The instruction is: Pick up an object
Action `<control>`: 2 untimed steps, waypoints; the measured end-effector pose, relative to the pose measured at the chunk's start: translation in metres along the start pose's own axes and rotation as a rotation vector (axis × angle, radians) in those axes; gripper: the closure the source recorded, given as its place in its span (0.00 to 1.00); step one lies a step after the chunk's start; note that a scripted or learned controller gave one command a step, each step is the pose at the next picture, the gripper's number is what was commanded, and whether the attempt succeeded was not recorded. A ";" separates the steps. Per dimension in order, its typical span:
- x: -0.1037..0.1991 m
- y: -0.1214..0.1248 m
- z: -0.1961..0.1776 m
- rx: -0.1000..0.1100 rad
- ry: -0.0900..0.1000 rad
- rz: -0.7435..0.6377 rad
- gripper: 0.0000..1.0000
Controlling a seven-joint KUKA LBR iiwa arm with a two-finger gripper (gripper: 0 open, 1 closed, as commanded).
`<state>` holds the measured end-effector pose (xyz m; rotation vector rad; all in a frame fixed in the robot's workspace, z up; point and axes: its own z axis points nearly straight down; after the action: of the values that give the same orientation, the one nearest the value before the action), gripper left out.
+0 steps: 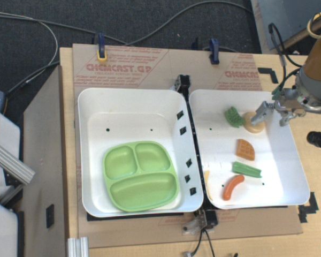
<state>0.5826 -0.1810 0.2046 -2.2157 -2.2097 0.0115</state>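
The right bin (289,159) holds a green leafy piece (234,116), a tan round piece (253,123), an orange waffle-like piece (245,149), a green pod (246,169) and an orange-red sausage (233,187). My gripper (274,114) hangs over the bin's far right part, open, with nothing between its fingers. Its left finger (262,111) stands just above and right of the tan piece. The other finger sits near the bin's right rim.
The left bin (91,143) holds a green divided plate (140,174). A black divider strip (188,143) runs between the bins. Two clamps (101,47) (214,51) grip the cardboard at the back. A small yellowish scrap (206,174) lies by the right bin's left wall.
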 end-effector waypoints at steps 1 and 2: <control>0.000 0.003 -0.007 -0.013 -0.003 -0.003 0.00; 0.003 0.000 0.056 -0.006 0.000 -0.002 0.00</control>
<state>0.5818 -0.1777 0.1488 -2.2162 -2.2156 0.0054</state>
